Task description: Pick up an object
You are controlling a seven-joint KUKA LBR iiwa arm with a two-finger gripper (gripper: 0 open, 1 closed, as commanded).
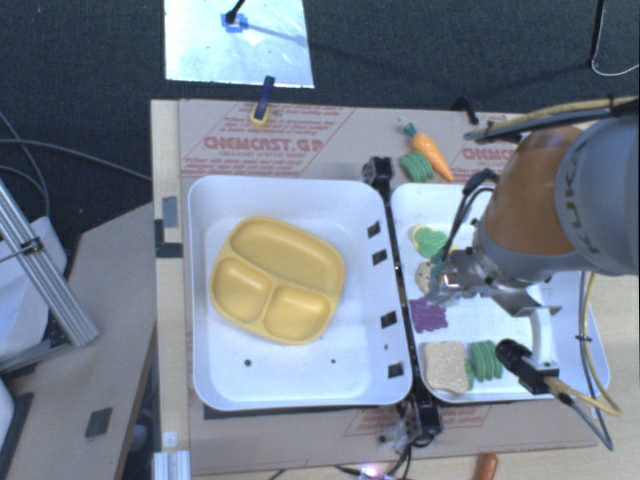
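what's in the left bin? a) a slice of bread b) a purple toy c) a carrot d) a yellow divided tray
d: the yellow tray with three compartments lies in the left bin; the carrot sits on the bench behind the bins, and the purple toy and the bread are in the right bin.

Yellow three-compartment plastic tray [277, 279], smooth, slightly glossy; shallow white plastic bins [220, 368], smooth; brown cardboard sheet [300, 138] beneath, matt, printed.
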